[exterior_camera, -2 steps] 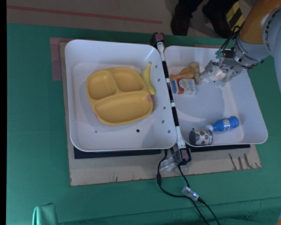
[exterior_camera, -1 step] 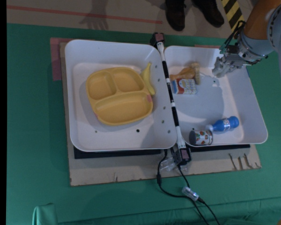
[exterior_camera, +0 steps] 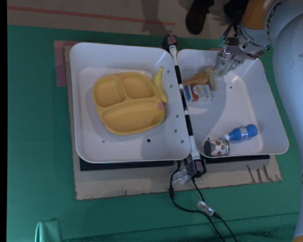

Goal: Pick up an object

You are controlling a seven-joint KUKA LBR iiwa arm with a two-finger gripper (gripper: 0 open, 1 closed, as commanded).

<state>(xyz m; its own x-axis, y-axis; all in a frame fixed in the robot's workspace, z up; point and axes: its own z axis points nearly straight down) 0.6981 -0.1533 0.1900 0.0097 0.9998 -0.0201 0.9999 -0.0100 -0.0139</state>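
Observation:
My gripper (exterior_camera: 221, 68) hangs over the far part of the right bin (exterior_camera: 252, 97), at the end of the grey arm with its orange band. Just below and left of it lies a small tan object (exterior_camera: 211, 78), touching an orange item (exterior_camera: 197, 79). The gripper is close above the tan object, and I see nothing held in it. A small white carton (exterior_camera: 199, 93) with red and blue print lies just in front of those two. A blue bottle (exterior_camera: 241, 133) and a patterned can (exterior_camera: 216, 147) lie near the bin's front edge.
The left bin (exterior_camera: 86, 135) holds a yellow divided plate (exterior_camera: 129, 104) with a banana (exterior_camera: 159, 82) along its right side. A black-and-white divider (exterior_camera: 184, 110) runs between the bins. Cables (exterior_camera: 192, 195) trail off the bench front.

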